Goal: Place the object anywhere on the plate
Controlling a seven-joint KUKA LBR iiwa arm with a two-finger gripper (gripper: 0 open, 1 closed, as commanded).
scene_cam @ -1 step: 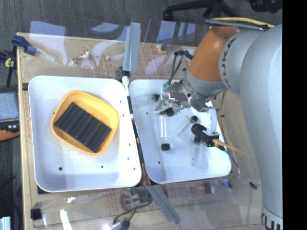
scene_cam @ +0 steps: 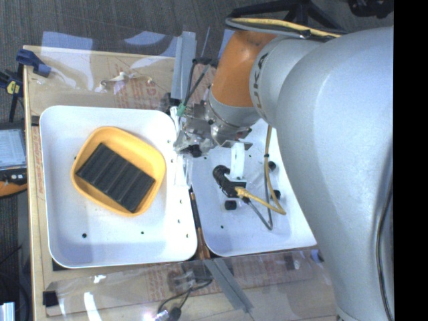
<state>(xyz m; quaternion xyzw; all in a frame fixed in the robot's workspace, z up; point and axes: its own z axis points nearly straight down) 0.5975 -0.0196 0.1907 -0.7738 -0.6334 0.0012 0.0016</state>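
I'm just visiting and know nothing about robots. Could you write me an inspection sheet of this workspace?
Surface: left bin and right bin, both white, side by side.
Job's things: dark ribbed slab lies on the yellow plate in the left bin.
Clutter: nothing seen.
Grippers: hand above the seam between the bins.
Cables: yellow cable loops above the right bin.
Surroundings: dark carpet, chair base.

We're looking at a broad, smooth pale grey arm casing, rounded and glossy, filling the 3 o'clock side. Towards 10 o'clock it meets the rounded orange band, then a short grey collar. At 9 o'clock of that we spot the cluttered silver metal gripper, with thin dark wires at its 12 o'clock.
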